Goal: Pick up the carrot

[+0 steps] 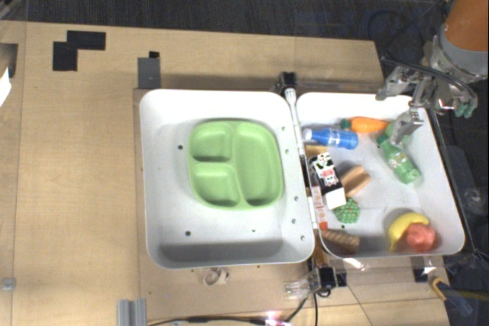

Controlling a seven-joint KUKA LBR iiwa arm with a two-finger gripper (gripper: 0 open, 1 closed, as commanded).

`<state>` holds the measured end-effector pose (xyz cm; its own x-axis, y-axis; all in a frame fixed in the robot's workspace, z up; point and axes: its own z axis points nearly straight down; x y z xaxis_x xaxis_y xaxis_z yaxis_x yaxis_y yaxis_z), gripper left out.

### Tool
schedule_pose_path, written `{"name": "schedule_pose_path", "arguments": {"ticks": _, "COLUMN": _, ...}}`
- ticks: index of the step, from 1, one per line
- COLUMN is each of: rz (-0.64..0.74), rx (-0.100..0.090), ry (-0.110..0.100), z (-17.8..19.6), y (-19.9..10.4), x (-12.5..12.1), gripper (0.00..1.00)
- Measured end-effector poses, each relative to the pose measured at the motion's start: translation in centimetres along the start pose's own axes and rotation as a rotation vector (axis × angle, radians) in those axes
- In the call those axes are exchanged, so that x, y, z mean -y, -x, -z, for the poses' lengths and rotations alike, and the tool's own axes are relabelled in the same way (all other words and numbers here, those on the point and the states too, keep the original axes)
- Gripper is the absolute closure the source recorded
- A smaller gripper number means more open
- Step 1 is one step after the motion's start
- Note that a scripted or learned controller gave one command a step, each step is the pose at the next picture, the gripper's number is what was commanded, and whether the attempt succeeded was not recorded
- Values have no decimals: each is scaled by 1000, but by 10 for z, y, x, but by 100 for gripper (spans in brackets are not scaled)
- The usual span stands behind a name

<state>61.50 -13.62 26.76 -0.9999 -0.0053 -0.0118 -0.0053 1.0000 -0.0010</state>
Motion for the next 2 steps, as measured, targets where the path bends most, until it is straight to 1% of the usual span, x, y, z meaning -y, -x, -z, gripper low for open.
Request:
{"name": "schedule_pose_path", "arguments": {"ticks": 1, "rz": 25, "rx": -15, "ry": 3, "z": -131, "y": 20, "x": 60, "gripper": 0}}
{"name": "schedule_pose_path", "arguments": {"ticks": 2, "rz": -128, "rx": 3, "ry": 0, "z": -122, "y": 52, "x": 39, "gripper": 0}}
